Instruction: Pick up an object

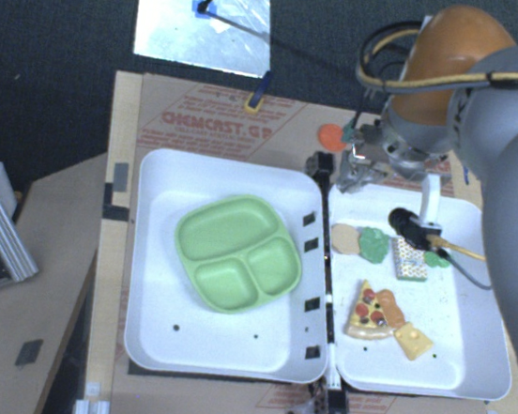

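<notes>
left shallow white plastic bin [144, 328] holds a glossy pale-green three-compartment tray [237, 251]. right white bin [465, 370] holds a flat toy pizza slice [375, 311] with red toppings, touching a yellow cheese wedge [414, 341]; near its upper edge lie a tan biscuit-like disc [344, 239], a green leafy piece [373, 244] and a speckled grey block [409, 260]. the gripper [358, 172] hangs over the right bin's far left corner; its state cannot be told.

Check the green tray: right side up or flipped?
Right side up. The green tray in the left bin shows three open compartments facing upward.
</notes>
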`<action>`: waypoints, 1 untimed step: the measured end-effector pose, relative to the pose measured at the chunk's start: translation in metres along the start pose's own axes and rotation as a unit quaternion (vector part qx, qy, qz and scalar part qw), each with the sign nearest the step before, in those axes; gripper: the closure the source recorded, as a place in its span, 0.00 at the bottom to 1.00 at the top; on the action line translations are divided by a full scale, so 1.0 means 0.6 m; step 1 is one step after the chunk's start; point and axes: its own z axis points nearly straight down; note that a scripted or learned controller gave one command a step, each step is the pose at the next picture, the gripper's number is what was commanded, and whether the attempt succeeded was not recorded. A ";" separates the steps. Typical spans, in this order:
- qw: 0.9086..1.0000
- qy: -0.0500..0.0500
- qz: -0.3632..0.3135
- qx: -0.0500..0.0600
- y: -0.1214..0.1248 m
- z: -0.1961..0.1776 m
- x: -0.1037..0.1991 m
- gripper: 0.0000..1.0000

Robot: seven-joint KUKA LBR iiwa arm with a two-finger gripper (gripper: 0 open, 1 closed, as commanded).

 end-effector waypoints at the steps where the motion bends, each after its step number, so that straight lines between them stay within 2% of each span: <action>1: 1.000 0.000 -0.002 0.000 0.003 -0.001 0.003 1.00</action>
